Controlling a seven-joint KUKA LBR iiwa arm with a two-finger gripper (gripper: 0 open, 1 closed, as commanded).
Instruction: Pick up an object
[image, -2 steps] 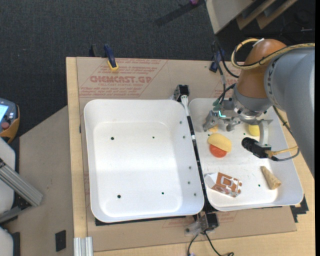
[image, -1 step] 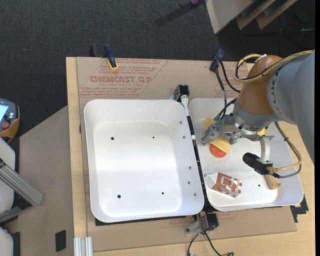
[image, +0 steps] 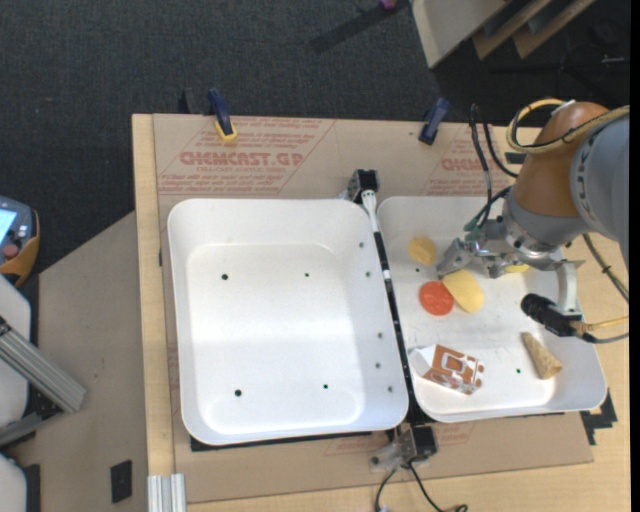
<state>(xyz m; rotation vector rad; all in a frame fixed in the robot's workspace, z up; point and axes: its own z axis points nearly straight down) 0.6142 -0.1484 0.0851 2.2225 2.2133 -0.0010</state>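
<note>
pincer (image: 462, 262): low in the right bin (image: 580, 385), I cannot tell its state | target: yellow piece (image: 464, 292) just beneath, by the red round (image: 436, 298) | done: nothing lifted | left: grasp, raise

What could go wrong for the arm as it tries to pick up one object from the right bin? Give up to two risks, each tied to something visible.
1. The yellow piece and the red round piece lie touching just below the gripper, so a grasp there may catch both or push one aside.
2. The gripper works near the divider between the bins, beside the small yellow item; a nudge could shove that item against the wall.
</note>
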